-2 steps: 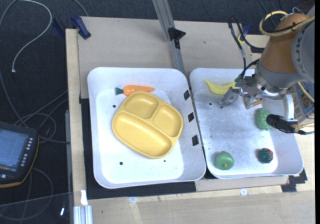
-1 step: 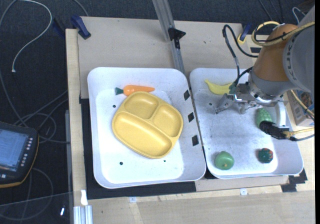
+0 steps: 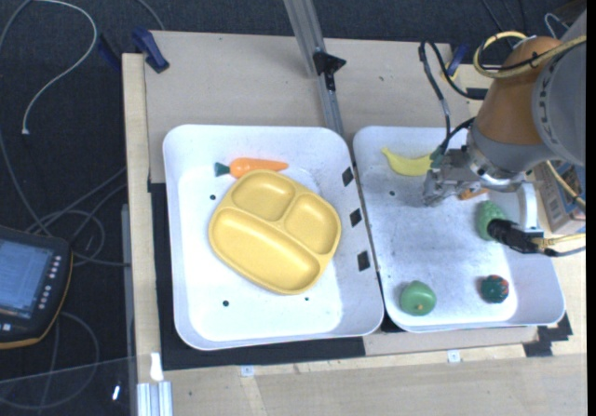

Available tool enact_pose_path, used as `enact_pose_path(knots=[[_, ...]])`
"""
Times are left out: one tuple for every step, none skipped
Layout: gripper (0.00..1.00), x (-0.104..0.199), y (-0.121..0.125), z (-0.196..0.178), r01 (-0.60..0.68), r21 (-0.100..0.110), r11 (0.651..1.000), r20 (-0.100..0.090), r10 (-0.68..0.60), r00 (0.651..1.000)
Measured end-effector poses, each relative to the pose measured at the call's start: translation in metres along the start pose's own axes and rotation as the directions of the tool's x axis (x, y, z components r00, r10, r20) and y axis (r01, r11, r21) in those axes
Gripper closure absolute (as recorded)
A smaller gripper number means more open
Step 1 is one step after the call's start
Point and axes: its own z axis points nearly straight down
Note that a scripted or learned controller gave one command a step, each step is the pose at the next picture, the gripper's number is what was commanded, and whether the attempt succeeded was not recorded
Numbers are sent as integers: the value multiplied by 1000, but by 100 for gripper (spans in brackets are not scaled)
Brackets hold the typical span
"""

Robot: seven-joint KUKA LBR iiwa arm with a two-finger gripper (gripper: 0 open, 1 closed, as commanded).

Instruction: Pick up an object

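Round glossy green apple (image 3: 417,298)

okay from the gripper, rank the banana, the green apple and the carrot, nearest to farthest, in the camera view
From the gripper:
1. banana, just left of it, right bin's back.
2. green apple, right bin's front.
3. carrot, left bin's back, above the yellow plate.

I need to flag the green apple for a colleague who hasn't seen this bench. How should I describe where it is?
Look at the right bin, the one the arm reaches into. Along its near edge lie two small round things; the green apple is the left one, close to the divide between the bins. Its neighbour, the dark ball, is smaller and mottled red and green, while the apple is plain bright green.
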Motion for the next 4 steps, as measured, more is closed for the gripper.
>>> enact_pose_path(knots=[[100, -3, 1, -44, 0, -5, 1000, 3, 0, 1000], [100, -9, -3, -106, -1, -8, 1000, 4, 1, 1000], [100, -9, -2, -161, 1, -8, 1000, 4, -1, 1000], [100, 44, 7, -162, 6, -4, 1000, 0, -6, 1000]])
